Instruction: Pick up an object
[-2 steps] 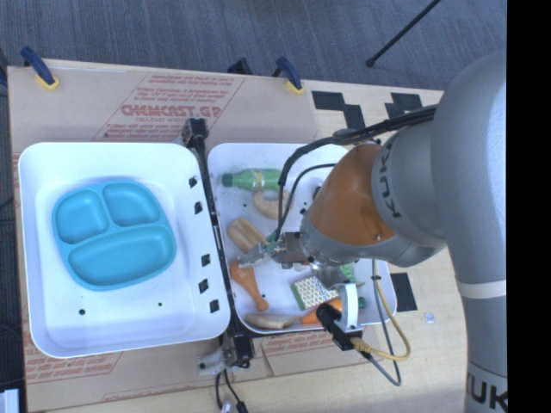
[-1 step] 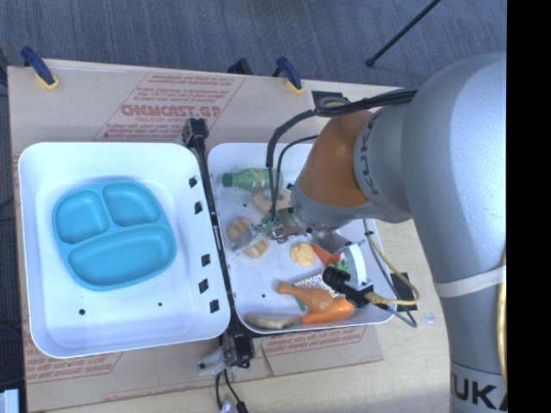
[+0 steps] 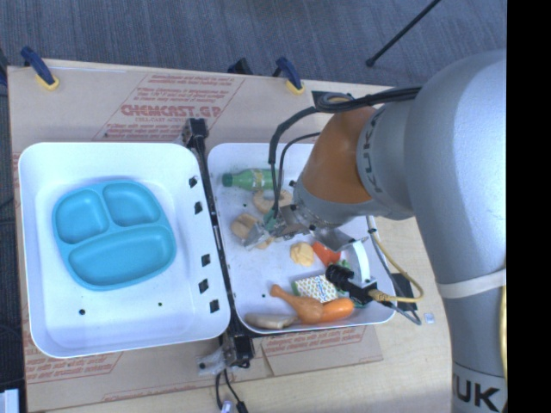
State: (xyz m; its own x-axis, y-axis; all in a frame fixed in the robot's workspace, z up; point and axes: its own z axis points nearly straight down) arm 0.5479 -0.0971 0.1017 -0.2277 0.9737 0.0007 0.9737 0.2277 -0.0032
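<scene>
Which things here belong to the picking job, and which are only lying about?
For the job:
- gripper, low in the right bin
- small items there: green bottle, orange carrot, tan pieces

Lying about:
- blue divided tray in the left bin
- blue clamps on the cardboard

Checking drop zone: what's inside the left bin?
The left bin holds one blue divided tray with three compartments, nothing visible in them. The bin floor under the tray is covered, so anything beneath it cannot be seen.
</scene>
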